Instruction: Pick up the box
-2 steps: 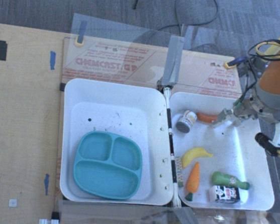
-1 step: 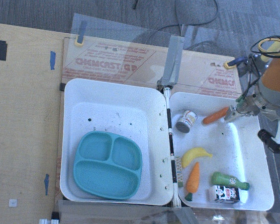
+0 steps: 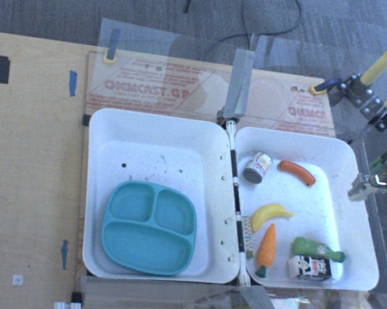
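box (image 3: 309,267) lying in near right corner of right bin (image 3: 300,137), long axis left-right, touching green bottle (image 3: 318,250) behind; closest to arm's entry side. gripper state: cannot tell.

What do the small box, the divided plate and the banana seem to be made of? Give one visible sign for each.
Box: probably printed cardboard, judging by its flat faces with black-and-white print; too small to be sure.
Divided plate: likely moulded plastic, an even teal colour with smooth rounded compartment ridges and a soft sheen.
Banana: looks like toy plastic, uniformly bright yellow and unblemished.
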Robot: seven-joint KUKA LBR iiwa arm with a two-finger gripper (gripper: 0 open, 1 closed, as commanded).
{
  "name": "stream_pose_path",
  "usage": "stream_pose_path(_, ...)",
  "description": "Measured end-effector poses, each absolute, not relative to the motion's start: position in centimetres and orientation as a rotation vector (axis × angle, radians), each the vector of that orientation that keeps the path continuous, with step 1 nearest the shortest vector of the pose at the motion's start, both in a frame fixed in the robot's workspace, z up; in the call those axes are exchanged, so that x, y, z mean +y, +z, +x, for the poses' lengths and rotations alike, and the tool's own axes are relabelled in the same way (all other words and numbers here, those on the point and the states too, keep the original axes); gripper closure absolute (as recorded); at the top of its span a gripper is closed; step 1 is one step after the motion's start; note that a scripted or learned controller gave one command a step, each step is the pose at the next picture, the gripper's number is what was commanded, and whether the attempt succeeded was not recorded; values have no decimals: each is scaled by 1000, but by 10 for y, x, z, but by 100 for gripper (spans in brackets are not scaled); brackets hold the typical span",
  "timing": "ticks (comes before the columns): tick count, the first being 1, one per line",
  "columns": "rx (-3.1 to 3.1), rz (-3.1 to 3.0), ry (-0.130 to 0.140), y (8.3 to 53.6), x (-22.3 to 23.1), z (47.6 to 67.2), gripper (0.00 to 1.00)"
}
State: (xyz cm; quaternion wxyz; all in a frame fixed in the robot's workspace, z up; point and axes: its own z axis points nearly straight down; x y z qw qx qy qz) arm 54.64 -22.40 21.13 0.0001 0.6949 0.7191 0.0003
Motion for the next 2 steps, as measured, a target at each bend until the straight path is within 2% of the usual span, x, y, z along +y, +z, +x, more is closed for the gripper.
stream_pose_path(1,1895,2502,1,237,-183,632,100)
stream_pose_path(2,1452,2784,0,315,-177,665,100)
